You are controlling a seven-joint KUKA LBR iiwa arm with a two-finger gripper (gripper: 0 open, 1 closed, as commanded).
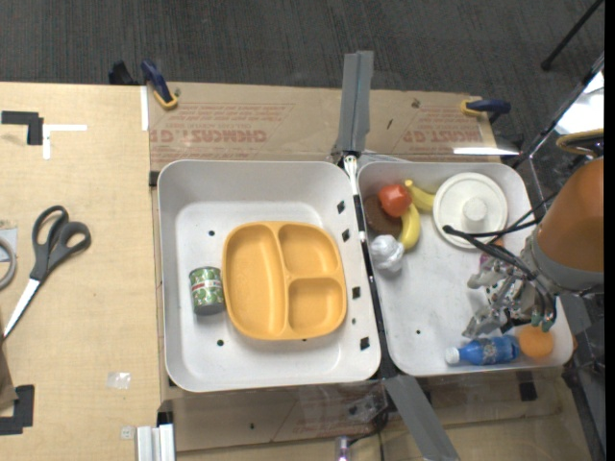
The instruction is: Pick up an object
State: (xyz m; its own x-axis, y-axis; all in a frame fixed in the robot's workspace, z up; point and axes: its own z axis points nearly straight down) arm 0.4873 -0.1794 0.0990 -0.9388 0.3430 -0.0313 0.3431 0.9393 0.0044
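Two bins on your bench | claw (502, 307) hung low in the right bin (423, 334) — just above blue bottle (483, 353) and orange ball (534, 342), likely targets | grip — you couldn't tell.

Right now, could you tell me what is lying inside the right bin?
The right bin holds a white lid, bananas, a red fruit, a silvery lump, a blue bottle and an orange. The gripper covers whatever lies beneath it.

two bins (173, 257), two bananas (415, 211), one scissors (48, 243)
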